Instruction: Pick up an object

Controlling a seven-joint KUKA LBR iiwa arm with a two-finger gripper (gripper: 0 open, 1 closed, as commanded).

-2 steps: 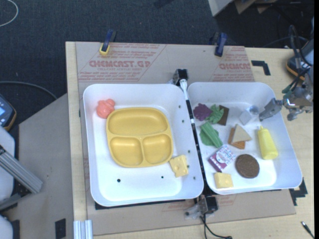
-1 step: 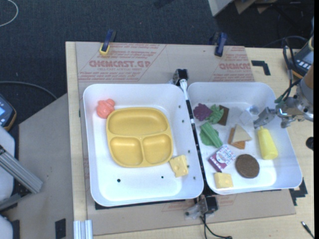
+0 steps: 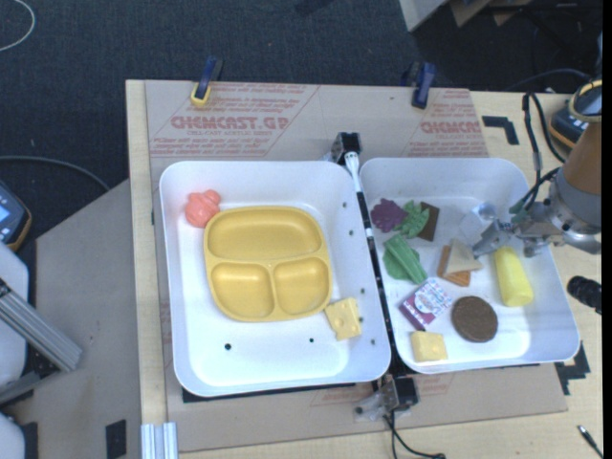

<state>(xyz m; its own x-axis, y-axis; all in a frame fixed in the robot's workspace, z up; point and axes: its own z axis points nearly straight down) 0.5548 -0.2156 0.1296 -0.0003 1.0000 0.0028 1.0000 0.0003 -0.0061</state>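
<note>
Gripper [image 3: 499,234] low over right bin [image 3: 550,347], between toast slice [image 3: 460,264] and yellow corn piece [image 3: 513,277], likely lining up for grab; open or closed, cannot tell. Candidate objects crowded here: grapes [image 3: 387,214], green leaf [image 3: 404,259], cookie [image 3: 474,318], cheese cube [image 3: 428,346]. Left bin [image 3: 182,285]: yellow tray [image 3: 268,262], pink toy [image 3: 202,207], spaced apart

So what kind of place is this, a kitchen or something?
More likely a robot test bench in a lab than a kitchen. The food is toy food, like the yellow corn cob, sorted in white bins on a clamped board, with a robot gripper reaching in.
</note>
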